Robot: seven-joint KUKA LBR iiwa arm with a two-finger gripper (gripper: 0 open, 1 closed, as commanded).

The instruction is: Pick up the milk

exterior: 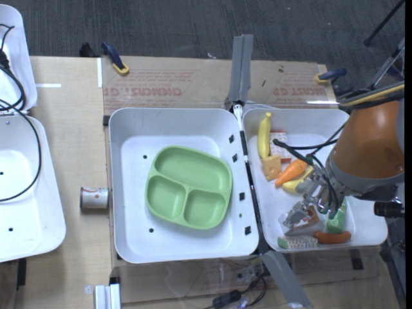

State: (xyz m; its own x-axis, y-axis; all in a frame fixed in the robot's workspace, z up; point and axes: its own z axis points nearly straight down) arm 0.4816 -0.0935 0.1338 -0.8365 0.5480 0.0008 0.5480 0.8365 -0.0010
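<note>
Two white bins: left (pixel 122 172) holds glossy green divided plate (pixel 188 187); hand (pixel 308 210) over right-bin clutter (finger state unreadable).

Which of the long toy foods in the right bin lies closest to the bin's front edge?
The red sausage-like piece, lying flat along the front wall. The banana sits at the back; the carrot lies mid-bin.

The arm (pixel 373 147) enters from three o'clock, its orange band bulking large and its grey wrist just below the band. From there the wrist slants down toward eight o'clock, with black cables looping off toward ten o'clock. The gripper (pixel 300 216) sits at the low end, metal parts pointing toward seven o'clock. Whether its fingers are parted or closed cannot be made out.
</note>
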